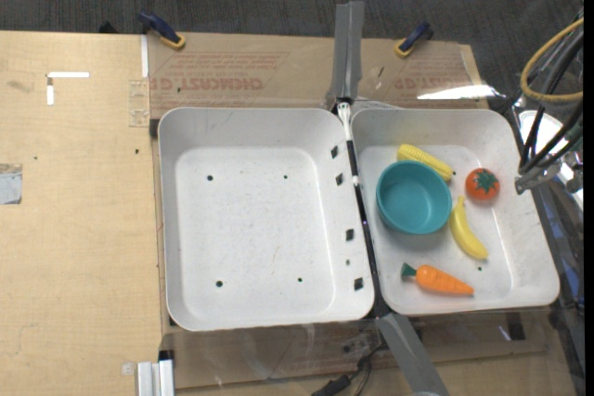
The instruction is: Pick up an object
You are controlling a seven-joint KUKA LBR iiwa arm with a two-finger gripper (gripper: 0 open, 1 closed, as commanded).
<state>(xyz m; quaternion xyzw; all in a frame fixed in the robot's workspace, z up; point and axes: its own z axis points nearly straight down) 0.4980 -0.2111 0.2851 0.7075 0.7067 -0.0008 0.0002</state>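
**Right bin loaded, nothing picked yet**

You have two shallow white plastic bins side by side on the bench. The left bin (186, 227) is bare inside. All the candidates sit in the right bin (529, 278).

Contents, by the bin's own edges:
- Teal round plastic bowl (414, 198), upright, near the left wall, about midway between far and near rims.
- Small yellow toy banana (425, 159) toward the far rim, touching or just beside the bowl's far side.
- Second yellow toy banana (468, 232) just beside the bowl's right side, running toward the near rim.
- Red toy tomato with green top (482, 185) toward the right wall, apart from the rest.
- Orange toy carrot with green stem (438, 281) near the near rim, lying flat, clear of the bowl.

At the right edge of the bin you see grey arm hardware and cables; whether the gripper is spread or closed, you cannot tell.

Handling, as a judgement: all look like light, rigid, smooth toy pieces, likely slippery. The carrot seems your easiest target: isolated, slim, so close across its thicker middle. The tomato is round and may roll. The bowl wants a rim pinch. The bananas crowd the bowl, so fingers may foul it.
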